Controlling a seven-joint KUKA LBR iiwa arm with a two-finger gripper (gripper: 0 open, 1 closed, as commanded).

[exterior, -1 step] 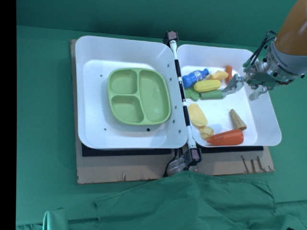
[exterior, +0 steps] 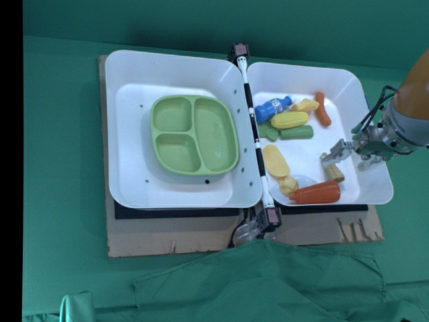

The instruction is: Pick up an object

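Grey hand (exterior: pixel 337 154) hovered at three o'clock in the right bin (exterior: pixel 348 86) — spread, empty — just above a brown block (exterior: pixel 334 173).

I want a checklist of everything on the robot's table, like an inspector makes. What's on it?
Surface: two white bins, left bin and right bin, on cardboard over green cloth.
Job's things: toy foods in the right bin: blue bottle, corn, carrot, brown block.
Clutter: green divided plate in the left bin.
Grippers: gripper low over the right bin, just above the brown block.
Cables: black cables by the wrist.
Surroundings: nothing seen beyond cloth.
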